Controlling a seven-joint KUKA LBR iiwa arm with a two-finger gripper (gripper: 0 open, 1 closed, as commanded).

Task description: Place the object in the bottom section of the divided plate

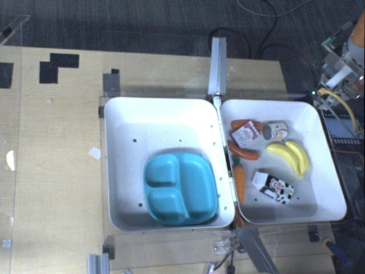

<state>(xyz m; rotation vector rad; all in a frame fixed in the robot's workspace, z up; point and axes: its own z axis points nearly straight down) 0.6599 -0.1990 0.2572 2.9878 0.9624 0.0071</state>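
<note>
Blue divided plate (181,188) sitting toward your left bin's (122,130) front edge, bananas (291,156), carrot (239,184), sausage (245,152), can (275,132) crowding the right bin (325,181), arm (348,56) waiting beyond its far right corner.

Grey-white arm (345,67) hardware; orange band; yellow cable (340,99)

Bench (51,153) (black tape (57,64) marks) with a cable (268,7) beyond.

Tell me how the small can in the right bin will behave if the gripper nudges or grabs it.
The can lies on its side, so a nudge would probably roll it, perhaps toward the bananas beside it. Its rounded wall may slip between fingers. It looks small, likely light.
</note>
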